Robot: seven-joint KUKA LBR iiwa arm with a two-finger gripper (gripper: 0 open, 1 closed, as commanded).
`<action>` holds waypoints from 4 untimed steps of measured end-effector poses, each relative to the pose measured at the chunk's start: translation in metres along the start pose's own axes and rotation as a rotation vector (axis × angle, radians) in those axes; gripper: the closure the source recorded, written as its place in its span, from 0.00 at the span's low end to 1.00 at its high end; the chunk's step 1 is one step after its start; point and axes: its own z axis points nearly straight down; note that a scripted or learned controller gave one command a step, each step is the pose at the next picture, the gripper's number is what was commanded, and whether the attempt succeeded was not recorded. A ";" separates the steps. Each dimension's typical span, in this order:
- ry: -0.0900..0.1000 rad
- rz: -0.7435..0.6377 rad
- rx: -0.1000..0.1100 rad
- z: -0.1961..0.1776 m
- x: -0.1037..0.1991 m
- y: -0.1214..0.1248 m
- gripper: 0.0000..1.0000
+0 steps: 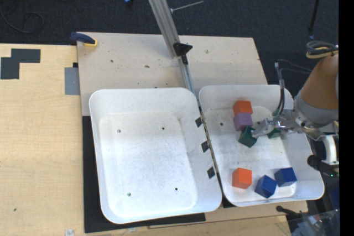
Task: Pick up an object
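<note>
claw: low in right bin, centre-right of frame, touching dark green block; can't tell if apart or together
target: green block, just below purple block and orange block
step tip: probably centre over green block and close squarely, clear of purple neighbour
orientation: green block tilted, corners diagonal to bin walls; near-cubic, no clear long axis
others: orange cube, two blue cubes at lower right

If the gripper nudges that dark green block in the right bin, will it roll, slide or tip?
The dark green block looks flat-faced and cube-like, so it would probably slide, not roll. It seems rigid and likely light. It sits just below the purple block, so a push upward in the picture may shove that too.
</note>
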 end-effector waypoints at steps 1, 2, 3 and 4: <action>0.002 0.003 0.004 -0.007 -0.001 -0.001 1.00; 0.006 -0.001 0.017 -0.070 -0.001 -0.003 1.00; 0.007 -0.001 0.018 -0.111 -0.002 -0.001 1.00; 0.007 -0.002 0.018 -0.154 -0.004 0.001 1.00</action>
